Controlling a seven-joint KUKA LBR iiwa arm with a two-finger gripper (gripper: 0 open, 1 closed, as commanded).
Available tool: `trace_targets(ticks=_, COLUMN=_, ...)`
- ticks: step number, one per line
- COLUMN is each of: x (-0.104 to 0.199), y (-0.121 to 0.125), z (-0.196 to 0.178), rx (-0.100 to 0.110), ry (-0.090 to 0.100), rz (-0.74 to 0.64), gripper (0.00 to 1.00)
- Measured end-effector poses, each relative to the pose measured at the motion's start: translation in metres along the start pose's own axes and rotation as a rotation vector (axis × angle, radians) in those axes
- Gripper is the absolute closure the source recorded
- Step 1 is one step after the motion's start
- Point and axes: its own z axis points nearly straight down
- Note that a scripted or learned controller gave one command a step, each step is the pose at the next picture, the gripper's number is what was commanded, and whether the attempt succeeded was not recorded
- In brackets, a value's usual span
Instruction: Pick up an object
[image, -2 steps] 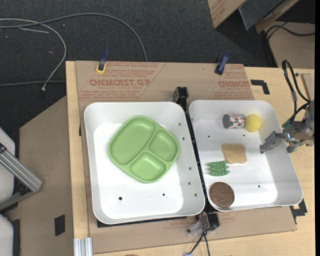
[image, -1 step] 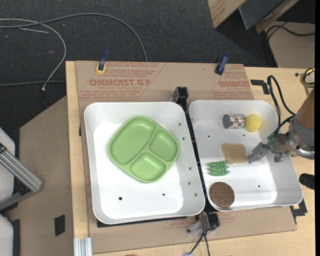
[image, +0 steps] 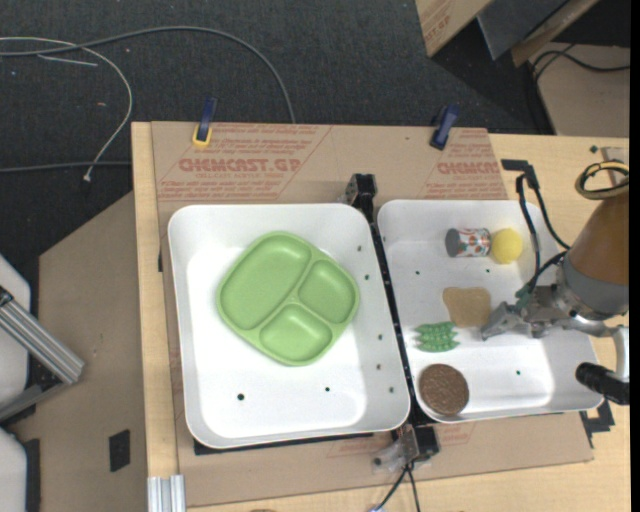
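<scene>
The right bin holds several small objects. A tan flat piece lies near its middle, with a green leafy item just below and to its left. A brown round disc sits at the bin's front left corner. At the back lie a small grey can on its side and a yellow ball next to it. My gripper reaches in from the right, low over the bin, its tip at the tan piece's right edge. Nothing shows held in it.
The left bin carries a green divided plate at its middle. A black clamp sits between the bins at the back. The arm's orange band stands over the right bin's right rim.
</scene>
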Motion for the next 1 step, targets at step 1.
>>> trace_targets(ticks=1, x=-0.0006, y=0.0013, z=-0.0139, rx=-0.006, ry=-0.002, rz=0.000, gripper=1.00)
